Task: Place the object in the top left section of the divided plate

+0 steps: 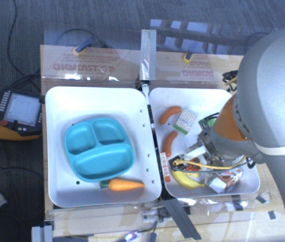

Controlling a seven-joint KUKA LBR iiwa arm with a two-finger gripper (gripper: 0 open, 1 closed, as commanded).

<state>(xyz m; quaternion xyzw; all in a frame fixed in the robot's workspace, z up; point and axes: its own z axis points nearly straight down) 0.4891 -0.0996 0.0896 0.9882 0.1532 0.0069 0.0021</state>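
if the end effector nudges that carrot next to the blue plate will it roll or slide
The carrot looks round and tapered, so it would probably roll in a curve. Its smooth, toy-like surface on the white bin may slide easily. The blue divided plate beside it could stop it.

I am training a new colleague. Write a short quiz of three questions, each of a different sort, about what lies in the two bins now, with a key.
1. True or false: the carrot lies inside a section of the blue divided plate.
2. Multiple choice: the two sausages lie in A) the left bin, B) the right bin, C) one in each.
3. Fill the gap: the banana lies in the right bin, near the arm's ____.

Key
1. False; it lies on the bin floor, beside the plate's near edge.
2. B.
3. End effector.
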